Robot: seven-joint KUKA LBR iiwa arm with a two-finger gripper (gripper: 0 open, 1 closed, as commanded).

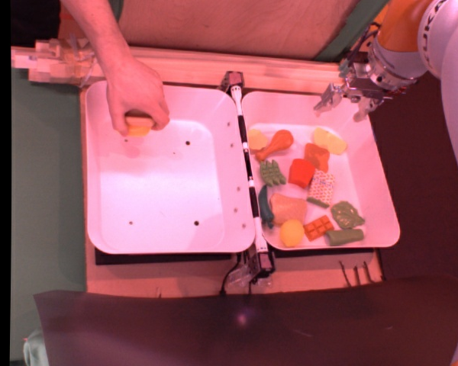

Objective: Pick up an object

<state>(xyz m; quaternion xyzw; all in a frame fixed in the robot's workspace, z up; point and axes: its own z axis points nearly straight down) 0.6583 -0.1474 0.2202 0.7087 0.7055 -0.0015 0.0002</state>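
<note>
Right now the robot's hand hangs over the far right corner of the right bin, just above its rim, with nothing between its fingers; they look spread, one prong pointing toward the divider between the bins and one toward the bin's right wall.

Everything it could pick lies nearer the camera than that hand and mostly toward the divider. Closest is a yellow piece, just below the hand and a little toward the divider, its long axis slanting from the far-divider side down toward the right wall. Next comes an orange drumstick-shaped toy, lying with its round end away from the divider and its thin end toward it. A red block sits at the middle of the pile, with a green glove-like toy between it and the divider. A yellow ball and a green bar lie at the near rim.

My guess is the yellow piece is the easiest target: a short drop, slightly toward the divider.

A person's hand rests in the left bin at its far corner, away from the divider, covering an orange thing.

No brand, label or writing can be read.
</note>
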